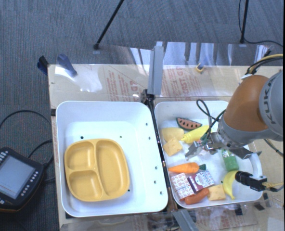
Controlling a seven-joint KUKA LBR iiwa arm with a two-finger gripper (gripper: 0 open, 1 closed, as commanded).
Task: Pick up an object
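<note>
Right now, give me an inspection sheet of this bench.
Surface: two white bins side by side, left bin and right bin, on a bench.
Job's things: in the right bin, toy food: carrot, banana, melon slice, corn, green block, packets.
Clutter: yellow tray in the left bin.
Pincer: pincer low over the right bin's middle, above the carrot; nothing seen between its fingers.
Cables: black cable looping into the right bin; another on the floor by the pendant.
Surroundings: carpet, stand legs.
</note>
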